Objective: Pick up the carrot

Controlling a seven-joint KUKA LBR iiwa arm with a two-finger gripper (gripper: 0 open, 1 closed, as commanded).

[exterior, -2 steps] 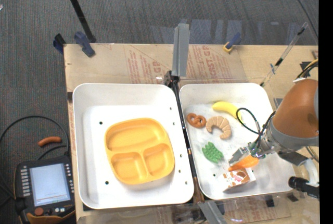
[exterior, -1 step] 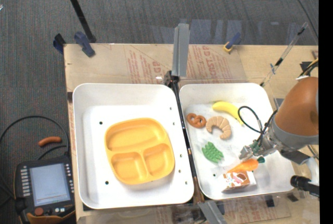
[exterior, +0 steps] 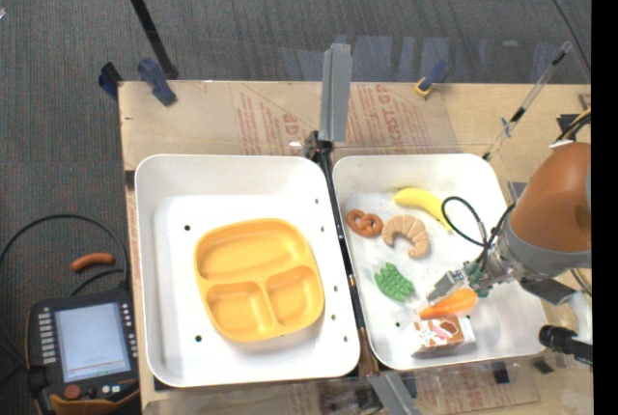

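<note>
Gripping one carrot, gripper over right bin, one banana, one croissant, one pretzel

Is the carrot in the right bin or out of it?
In: the carrot lies on the right bin's floor, beside the gripper.

We see the arm entering from the right as a broad, rounded orange band above a grey wrist section. A black cable loops out from the wrist in an open curve on its left. Below the grey section sits the gripper, a small, cluttered assembly of metallic grey parts with green and dark details. We cannot resolve screws or markings at this size.
</note>
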